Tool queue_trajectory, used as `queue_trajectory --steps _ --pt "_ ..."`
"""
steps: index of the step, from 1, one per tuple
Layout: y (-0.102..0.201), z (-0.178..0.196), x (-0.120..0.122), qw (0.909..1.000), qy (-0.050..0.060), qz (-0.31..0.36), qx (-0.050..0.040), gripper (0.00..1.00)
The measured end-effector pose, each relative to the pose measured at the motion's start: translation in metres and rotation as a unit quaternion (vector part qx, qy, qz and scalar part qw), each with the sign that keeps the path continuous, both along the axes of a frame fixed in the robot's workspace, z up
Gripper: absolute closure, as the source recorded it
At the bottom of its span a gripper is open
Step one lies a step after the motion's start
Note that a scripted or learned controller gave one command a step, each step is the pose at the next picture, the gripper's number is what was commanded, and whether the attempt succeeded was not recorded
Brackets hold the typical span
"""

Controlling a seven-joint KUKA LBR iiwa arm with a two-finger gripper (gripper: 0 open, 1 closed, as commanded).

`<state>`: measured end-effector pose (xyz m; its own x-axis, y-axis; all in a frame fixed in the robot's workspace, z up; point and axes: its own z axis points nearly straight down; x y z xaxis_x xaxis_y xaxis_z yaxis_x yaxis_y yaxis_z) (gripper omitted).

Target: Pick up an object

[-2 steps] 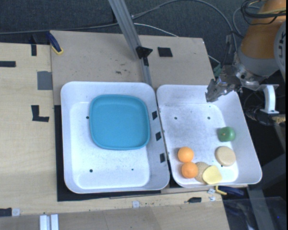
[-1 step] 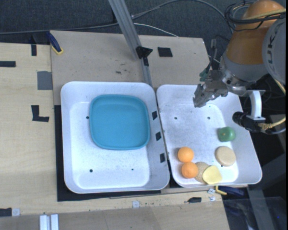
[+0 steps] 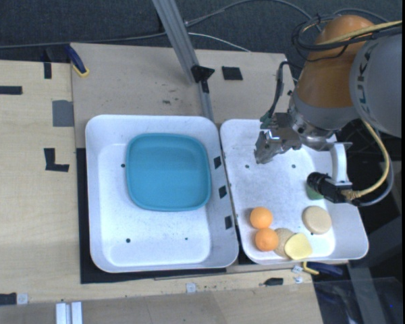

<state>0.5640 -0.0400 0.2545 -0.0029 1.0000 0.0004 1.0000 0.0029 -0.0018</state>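
While the gripper (image 3: 263, 155) hangs over bare floor of the right bin (image 3: 246, 181), nothing sits between its fingers; spread or pressed together, can't tell. Orange balls (image 3: 261, 217) cluster well apart at the near edge, so it needs repositioning.

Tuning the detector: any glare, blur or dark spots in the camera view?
Camera view: lighting even and soft, no hard shadows; right bin and left bin near-overexposed white, blue plate has a faint sheen; gripper and arm slightly soft; small foods low-detail; top and bottom-right corner dark.
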Motion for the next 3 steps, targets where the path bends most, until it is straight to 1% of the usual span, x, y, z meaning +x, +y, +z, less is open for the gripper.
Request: queue_trajectory --steps 1,2,3 --pt "0.05 0.001 -0.014 1.0 -0.001 0.0 0.0003 1.0" --pt "0.092 -0.017 -0.024 1.0 0.0 0.0 -0.0001 1.0" --pt "0.141 -0.017 -0.051 1.0 0.0 0.001 0.0001 1.0"
